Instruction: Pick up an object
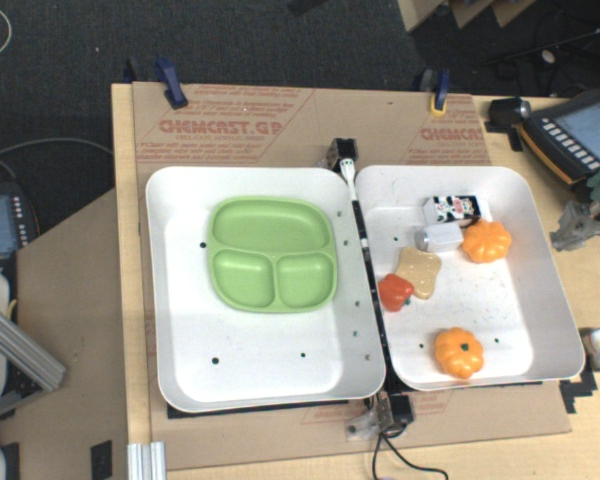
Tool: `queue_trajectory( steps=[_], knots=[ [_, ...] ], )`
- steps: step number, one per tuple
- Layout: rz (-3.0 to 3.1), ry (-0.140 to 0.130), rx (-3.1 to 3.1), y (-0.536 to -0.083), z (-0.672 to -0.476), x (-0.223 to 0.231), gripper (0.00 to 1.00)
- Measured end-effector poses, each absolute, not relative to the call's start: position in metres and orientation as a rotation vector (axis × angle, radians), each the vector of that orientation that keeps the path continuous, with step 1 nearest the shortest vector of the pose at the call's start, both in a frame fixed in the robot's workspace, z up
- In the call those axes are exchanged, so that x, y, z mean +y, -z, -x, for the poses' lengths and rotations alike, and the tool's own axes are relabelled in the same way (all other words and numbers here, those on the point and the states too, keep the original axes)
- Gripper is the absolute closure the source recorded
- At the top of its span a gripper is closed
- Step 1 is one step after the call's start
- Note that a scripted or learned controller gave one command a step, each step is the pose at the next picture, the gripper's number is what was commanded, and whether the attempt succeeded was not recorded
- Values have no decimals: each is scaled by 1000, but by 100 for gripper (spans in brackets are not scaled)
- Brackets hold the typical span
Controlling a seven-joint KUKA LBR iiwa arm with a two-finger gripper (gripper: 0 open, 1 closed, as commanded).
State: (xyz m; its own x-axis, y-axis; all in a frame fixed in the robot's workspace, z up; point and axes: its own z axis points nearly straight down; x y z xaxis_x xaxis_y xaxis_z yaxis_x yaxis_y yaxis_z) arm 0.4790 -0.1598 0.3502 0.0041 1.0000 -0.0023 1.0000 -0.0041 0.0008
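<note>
Start at the left bin: you have a green divided plate lying flat in it. Across the seam to the plate's right, in the right bin, every candidate rests loose: a red piece touching a tan piece, a grey block below a black-and-white box, an orange pumpkin beside them, and a second pumpkin well apart toward the near rim. Nothing looks lifted, so judge the pick as not yet begun. The hand's state you cannot tell from here.
</note>
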Motion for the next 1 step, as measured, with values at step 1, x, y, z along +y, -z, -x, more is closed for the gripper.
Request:
queue_trajectory(
  steps=[1],
  knots=[
    [-2224,1,2216,-342,-479,-192,100]
  ],
)
